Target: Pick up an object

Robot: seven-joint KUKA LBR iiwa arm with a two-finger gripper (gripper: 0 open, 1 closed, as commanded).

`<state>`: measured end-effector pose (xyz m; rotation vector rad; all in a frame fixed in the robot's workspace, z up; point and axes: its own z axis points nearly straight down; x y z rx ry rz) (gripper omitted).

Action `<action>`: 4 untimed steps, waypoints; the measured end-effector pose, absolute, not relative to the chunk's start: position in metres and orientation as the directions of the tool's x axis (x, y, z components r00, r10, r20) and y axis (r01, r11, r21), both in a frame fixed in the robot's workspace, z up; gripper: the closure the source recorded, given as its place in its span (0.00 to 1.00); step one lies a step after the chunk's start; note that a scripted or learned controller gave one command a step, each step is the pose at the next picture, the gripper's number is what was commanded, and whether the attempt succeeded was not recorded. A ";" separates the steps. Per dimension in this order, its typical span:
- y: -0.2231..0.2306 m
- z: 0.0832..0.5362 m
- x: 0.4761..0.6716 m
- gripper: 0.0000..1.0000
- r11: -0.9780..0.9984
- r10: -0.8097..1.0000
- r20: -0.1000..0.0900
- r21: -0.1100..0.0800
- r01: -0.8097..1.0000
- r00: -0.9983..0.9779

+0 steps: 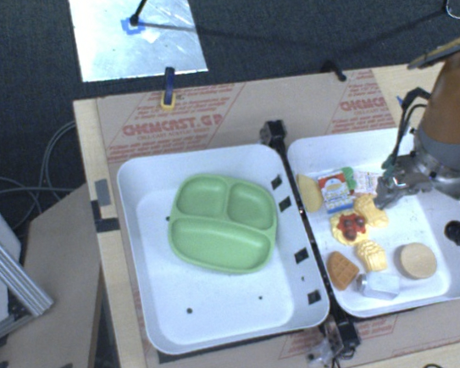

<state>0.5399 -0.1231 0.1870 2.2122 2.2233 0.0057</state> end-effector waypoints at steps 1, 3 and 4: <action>-0.123 0.227 0.542 1.00 0.005 1.000 -0.001 0.006 1.000 -0.005; -0.037 0.227 0.599 1.00 0.010 1.000 0.002 0.005 1.000 -0.010; 0.012 0.217 0.612 1.00 0.009 1.000 0.001 0.003 1.000 -0.009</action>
